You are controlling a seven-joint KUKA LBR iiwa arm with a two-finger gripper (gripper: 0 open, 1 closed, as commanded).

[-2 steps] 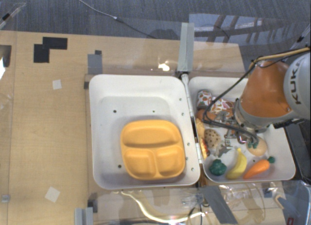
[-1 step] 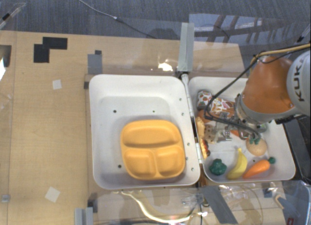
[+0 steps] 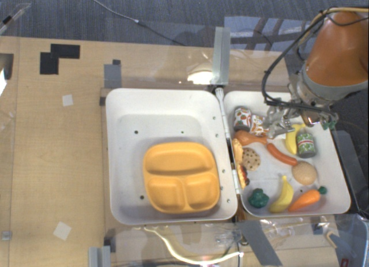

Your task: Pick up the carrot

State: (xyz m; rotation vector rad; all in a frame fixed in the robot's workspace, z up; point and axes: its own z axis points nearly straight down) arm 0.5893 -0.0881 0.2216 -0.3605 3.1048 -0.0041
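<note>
The carrot (image 3: pixel 305 199) is orange with a small green top and lies near the front right corner of the right bin (image 3: pixel 343 194). It rests just right of a yellow banana (image 3: pixel 282 194). My gripper (image 3: pixel 281 123) hangs over the back middle of that bin, well behind the carrot, close to a patterned can (image 3: pixel 247 119) and above a sausage (image 3: pixel 281 153). Nothing shows between its fingers.
The right bin also holds a drumstick (image 3: pixel 248 139), a cookie (image 3: pixel 250 158), broccoli (image 3: pixel 259 198), a beige ball (image 3: pixel 304 173), a green can (image 3: pixel 305 143) and a yellow piece (image 3: pixel 291 140). A yellow divided tray (image 3: pixel 181 176) sits in the left bin (image 3: pixel 124 145).
</note>
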